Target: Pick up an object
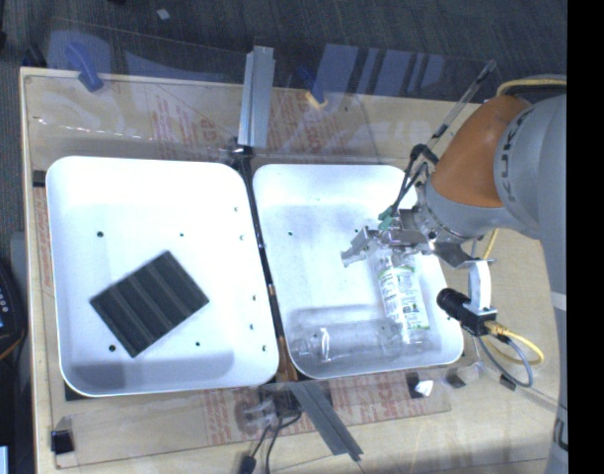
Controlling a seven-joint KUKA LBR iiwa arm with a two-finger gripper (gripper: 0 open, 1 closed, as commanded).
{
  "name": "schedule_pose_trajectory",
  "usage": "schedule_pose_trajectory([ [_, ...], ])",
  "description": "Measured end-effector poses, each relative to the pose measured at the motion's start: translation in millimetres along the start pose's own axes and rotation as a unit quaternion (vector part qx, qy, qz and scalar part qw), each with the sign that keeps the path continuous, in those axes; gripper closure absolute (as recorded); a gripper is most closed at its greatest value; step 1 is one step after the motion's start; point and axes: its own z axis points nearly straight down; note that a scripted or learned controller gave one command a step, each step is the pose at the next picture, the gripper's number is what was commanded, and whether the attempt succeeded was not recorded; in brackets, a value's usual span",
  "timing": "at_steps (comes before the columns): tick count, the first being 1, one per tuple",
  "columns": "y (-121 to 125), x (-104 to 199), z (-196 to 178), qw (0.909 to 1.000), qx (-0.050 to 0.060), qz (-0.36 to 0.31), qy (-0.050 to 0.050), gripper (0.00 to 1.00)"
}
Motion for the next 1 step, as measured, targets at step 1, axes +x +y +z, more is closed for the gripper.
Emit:
schedule_pose_trajectory([
  [1, -30.3, 5.2, -16.8, 1.0, 0.0, -0.001, 0.0, 0.0],
])
